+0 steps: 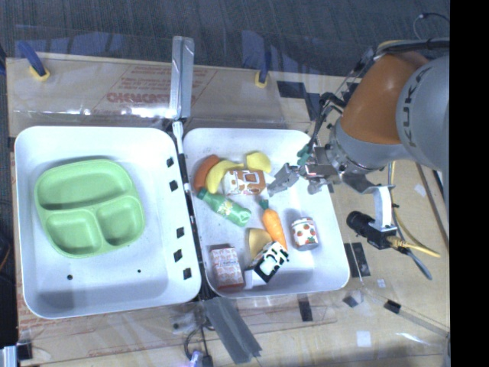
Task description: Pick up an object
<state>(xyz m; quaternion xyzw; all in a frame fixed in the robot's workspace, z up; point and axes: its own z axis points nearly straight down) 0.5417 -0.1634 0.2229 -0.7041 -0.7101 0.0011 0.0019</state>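
From the overhead camera, two white bins sit side by side on the table. The left bin holds a green divided tray, lying flat in the left middle of the frame.

The right bin, at centre frame, carries all the small objects. Near its upper part lie a yellow banana with an orange-red piece touching it on the left, a yellow lemon-like fruit just to the right, and a small white and brown carton pressed against the banana's lower side. Below them a green bottle-shaped item lies slanted. An orange carrot points down toward the lower right, and beside it to the right stands a small jar with a red and white label. Toward the bin's lower edge are a yellow wedge, a black and white carton touching it, and a pinkish box at the lower left.

The grey arm with its orange band reaches in from the right of the frame. The tool hovers over the upper right part of the right bin, just right of the white and brown carton. Its fingers look spread apart, with nothing between them.
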